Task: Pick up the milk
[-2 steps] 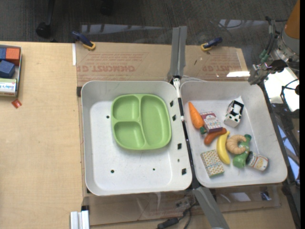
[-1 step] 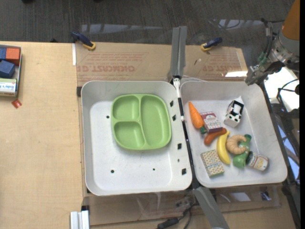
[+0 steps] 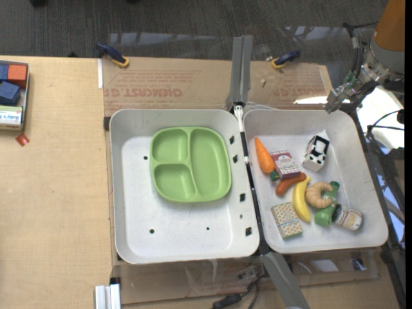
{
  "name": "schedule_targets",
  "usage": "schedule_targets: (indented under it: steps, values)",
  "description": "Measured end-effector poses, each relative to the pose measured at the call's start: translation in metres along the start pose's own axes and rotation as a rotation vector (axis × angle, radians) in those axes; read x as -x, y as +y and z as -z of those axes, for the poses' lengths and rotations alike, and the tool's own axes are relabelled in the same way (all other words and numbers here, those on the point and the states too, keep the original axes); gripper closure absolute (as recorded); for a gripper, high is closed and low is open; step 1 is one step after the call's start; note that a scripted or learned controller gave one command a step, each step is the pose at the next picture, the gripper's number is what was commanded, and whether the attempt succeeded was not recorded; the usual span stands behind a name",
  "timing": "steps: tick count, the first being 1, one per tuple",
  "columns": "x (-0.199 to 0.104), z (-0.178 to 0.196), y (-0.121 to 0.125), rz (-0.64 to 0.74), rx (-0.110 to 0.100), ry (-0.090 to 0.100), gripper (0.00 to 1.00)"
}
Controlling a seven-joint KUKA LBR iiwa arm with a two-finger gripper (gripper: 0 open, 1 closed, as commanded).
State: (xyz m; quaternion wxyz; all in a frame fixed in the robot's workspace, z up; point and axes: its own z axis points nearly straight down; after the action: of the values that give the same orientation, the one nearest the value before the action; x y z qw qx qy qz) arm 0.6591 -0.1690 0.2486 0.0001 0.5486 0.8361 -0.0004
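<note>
Here the milk sits untouched in the right bin; end effector state unclear

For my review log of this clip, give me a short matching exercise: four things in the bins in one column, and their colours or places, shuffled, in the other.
Things:
1. milk carton
2. divided plate
3. carrot
4. banana

Descriptions:
A. green, in the left bin
B. yellow, beside the croissant
C. black-and-white, near the right bin's far edge
D. orange, near the divider between bins

Pairs: 1-C, 2-A, 3-D, 4-B
</note>
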Motion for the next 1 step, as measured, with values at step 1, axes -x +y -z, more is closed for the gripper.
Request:
schedule_targets:
  steps: [1]
  values:
    - [-0.0093,-0.0088,0.0040,0.087,0.001,-0.001,1.00]
